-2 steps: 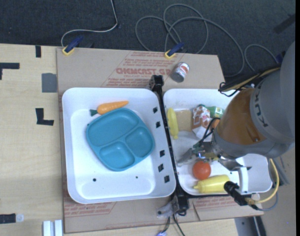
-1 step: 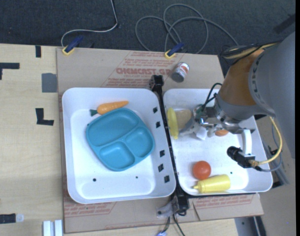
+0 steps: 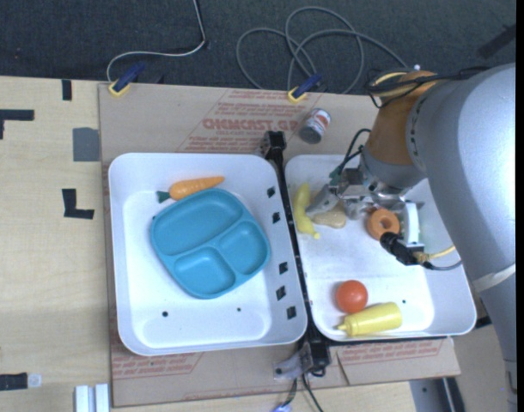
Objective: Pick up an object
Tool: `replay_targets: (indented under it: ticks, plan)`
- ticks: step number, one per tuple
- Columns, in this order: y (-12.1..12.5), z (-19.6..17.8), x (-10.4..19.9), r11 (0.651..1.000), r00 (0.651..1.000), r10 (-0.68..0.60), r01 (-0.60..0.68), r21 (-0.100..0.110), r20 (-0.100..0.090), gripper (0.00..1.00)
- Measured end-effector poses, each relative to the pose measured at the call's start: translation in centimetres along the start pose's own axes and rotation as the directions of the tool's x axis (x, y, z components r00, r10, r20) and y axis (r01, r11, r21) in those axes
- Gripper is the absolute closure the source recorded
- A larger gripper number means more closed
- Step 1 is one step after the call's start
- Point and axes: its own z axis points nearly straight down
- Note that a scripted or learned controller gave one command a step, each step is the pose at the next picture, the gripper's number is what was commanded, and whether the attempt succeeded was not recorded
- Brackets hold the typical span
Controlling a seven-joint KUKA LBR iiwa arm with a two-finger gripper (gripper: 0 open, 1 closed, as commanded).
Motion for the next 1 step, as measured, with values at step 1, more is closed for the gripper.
replay_targets:
  ticks: [1]
  plan:
    - [3.65, 0.3, -0.25, 0.999, 1.0, -0.003, 0.003, 0.049, 0.005, 0.0]
